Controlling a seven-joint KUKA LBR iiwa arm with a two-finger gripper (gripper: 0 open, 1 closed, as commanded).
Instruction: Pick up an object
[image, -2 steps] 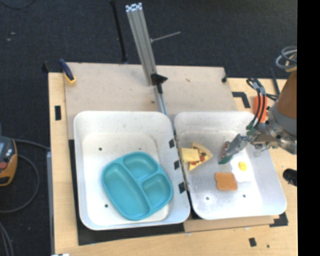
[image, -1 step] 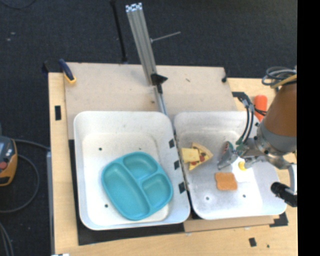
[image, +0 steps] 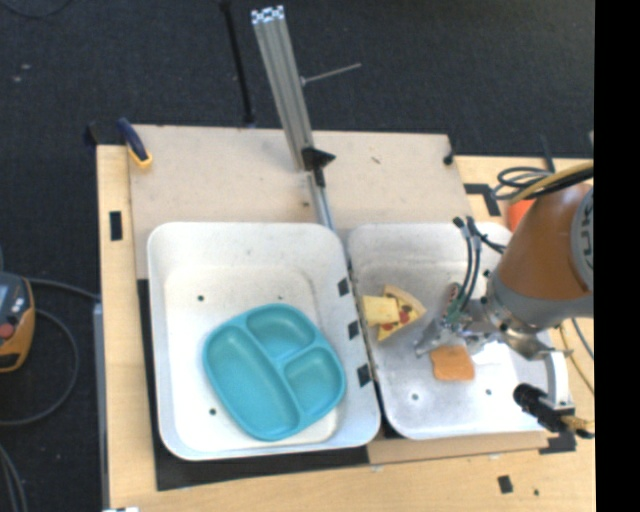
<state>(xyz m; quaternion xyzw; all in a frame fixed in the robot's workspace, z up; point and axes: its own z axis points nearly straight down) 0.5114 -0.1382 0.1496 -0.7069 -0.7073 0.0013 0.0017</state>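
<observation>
The blue divided plate is lying in the left bin. Over the right bin the gripper is hovering; whether it is clenched I cannot tell. Nothing looks lifted: the orange piece just beside it and the yellow toy are resting on the bin floor.

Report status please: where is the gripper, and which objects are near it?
Gripper low in right bin, nothing seen held. Orange piece just beside it; yellow item further left. Blue tray in left bin.
</observation>
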